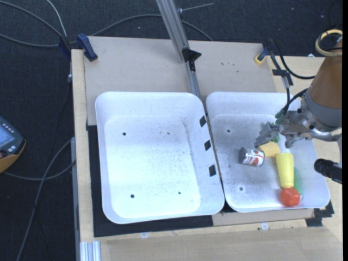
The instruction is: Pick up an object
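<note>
A small can (pixel 252 157) with a red and white label is lying on its side in the right bin (pixel 239 196), near the middle of its floor. Just to its right a yellow cylinder (pixel 285 169) is lying lengthwise, running toward the front of the bin, and a red-orange ball-like piece (pixel 290 197) is sitting at its near end, touching or nearly touching it. A flat yellow piece (pixel 269 148) is resting just behind the can and the cylinder, partly hidden under the arm's tooling.

The jaws (pixel 276 135) are hanging low over that yellow piece, just behind the can and the top end of the cylinder. They are seen from above and partly in shadow, so whether they are spread or closed cannot be told, and nothing is visibly sitting between them. The grey arm (pixel 326 99), with its orange section above the wrist, is reaching in from the right over the bin's far right corner.

The left bin (pixel 109 162) is sitting alongside, its edge touching the right bin's along the middle. Both bins are resting on the table (pixel 141 64); a slanted metal rail (pixel 174 26) is crossing the table's far side, and cables are trailing over the dark floor.
</note>
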`<state>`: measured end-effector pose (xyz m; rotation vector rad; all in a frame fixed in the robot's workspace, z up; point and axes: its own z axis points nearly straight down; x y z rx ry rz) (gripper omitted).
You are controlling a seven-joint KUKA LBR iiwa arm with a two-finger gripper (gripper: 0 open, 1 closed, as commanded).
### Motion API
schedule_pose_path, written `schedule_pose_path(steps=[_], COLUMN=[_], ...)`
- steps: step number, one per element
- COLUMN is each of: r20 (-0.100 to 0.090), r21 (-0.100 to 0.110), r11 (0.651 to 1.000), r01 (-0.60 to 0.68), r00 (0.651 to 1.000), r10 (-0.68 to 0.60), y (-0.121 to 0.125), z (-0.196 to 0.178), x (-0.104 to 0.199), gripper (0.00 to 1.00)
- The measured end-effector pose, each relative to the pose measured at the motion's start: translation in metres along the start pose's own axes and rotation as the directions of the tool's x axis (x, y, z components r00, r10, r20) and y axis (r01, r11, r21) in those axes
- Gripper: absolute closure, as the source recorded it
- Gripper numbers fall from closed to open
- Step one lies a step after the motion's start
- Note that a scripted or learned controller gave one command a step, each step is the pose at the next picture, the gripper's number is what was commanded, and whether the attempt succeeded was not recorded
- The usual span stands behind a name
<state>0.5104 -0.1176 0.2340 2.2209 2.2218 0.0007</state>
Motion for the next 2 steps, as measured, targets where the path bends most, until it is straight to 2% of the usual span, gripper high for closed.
schedule_pose_path(steps=[1, 2], r20=[0.0, -0.001], r21=[0.002, 0.002], r11=[1.0, 1.0], r01=[0.0, 0.002], r00=[1.0, 1.0], r10=[0.0, -0.002], y=[0.073, 0.166], z=[0.017, 0.036], x=[-0.017, 0.002], gripper=[0.0, 0.0])
